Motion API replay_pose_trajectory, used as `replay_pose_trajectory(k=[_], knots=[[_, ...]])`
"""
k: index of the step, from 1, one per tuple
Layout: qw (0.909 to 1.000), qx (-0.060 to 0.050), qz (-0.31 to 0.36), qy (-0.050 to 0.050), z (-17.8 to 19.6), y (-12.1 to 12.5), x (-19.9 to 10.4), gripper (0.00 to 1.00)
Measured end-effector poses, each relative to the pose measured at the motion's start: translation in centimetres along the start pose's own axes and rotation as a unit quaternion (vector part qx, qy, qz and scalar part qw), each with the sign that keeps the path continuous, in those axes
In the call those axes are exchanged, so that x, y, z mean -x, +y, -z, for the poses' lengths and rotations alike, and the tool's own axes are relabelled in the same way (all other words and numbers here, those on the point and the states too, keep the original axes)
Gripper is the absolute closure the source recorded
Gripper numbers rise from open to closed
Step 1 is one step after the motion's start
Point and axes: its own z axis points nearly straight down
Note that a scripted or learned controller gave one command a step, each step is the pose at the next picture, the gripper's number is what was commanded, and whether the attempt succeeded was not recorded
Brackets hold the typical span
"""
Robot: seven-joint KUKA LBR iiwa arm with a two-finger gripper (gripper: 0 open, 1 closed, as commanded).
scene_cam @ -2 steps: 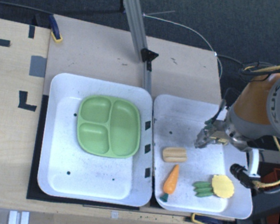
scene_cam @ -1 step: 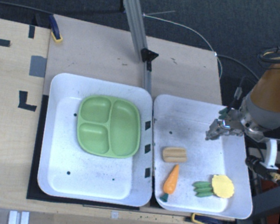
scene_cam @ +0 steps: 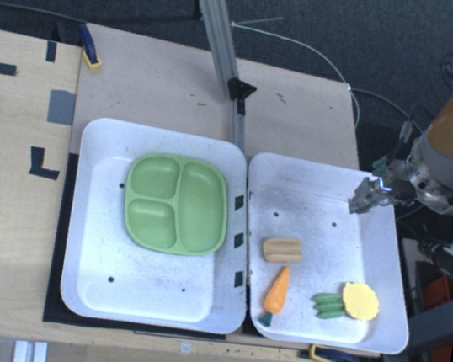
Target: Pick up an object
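Gripper is hovering at the upper right rim of the right bin, carrying nothing; whether it is released or clenched cannot be told. Candidate objects are lying well apart from it toward the bin's front: a tan bread roll, an orange carrot just below, and a yellow-and-green toy near the right wall. Risk: the carrot's tapered, rounded body is likely to roll or slip from an off-centre grasp.

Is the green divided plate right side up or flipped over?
Right side up. The green divided plate lies flat in the left bin, its three compartments facing up with raised dividers showing.
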Motion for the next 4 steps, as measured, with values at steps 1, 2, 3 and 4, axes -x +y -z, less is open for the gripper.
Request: replay_pose_trajectory(k=[1, 2, 3, 4], knots=[[1.0000, -0.004, 0.002, 0.002, -1.2, -1.9, -5.4, 1.00], [1.0000, -0.004, 0.002, 0.002, -1.9, -3.9, -10.1, 1.00], [1.0000, -0.005, 0.002, 0.002, -3.1, -4.8, -15.4, 1.00], [1.0000, -0.005, 0.002, 0.002, -3.1, -6.5, -19.9, 1.00]])
